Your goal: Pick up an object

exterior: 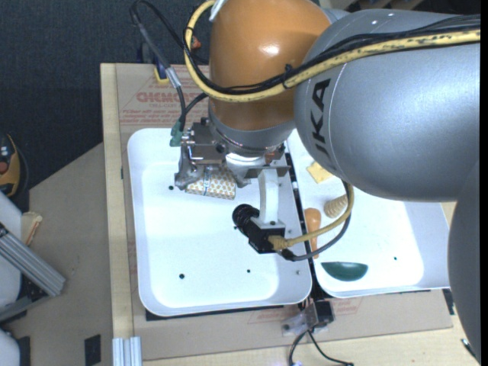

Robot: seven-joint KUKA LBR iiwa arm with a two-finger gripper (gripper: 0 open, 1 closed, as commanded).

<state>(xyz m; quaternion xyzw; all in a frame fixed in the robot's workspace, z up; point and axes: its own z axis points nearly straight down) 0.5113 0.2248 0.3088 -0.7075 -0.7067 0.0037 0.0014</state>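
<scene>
The tool [200, 175] is low over the far edge of the left bin [206, 280], at a patterned flat object [213, 185] (grip impossible to tell), so the pick is underway and next needs a confirmed hold, then lift.

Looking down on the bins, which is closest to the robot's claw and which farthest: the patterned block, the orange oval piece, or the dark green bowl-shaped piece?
From the gripper in the left bin:
1. Tan patterned block, right at the gripper.
2. Orange oval piece, just inside the right bin's left edge.
3. Dark green bowl-shaped piece, near the right bin's front edge.
</scene>
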